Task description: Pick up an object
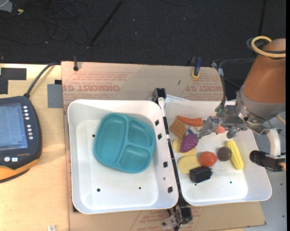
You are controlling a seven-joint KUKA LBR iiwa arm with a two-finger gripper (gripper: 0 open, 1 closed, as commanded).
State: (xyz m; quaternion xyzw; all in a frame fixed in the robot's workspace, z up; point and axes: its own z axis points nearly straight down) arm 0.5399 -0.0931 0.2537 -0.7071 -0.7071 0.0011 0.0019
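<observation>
Over the right bin, the hand hovers near the carrot; finger spread perhaps unreadable.

Illumination is even and bright overhead. White bins show mild glare. Shadows are soft and short. Background at 12 o'clock is dark. Resolution is low, with slight softness throughout.

Red print on the cardboard sheet under the bins, upside down, not legible. Tablet screen text too small to read.
</observation>
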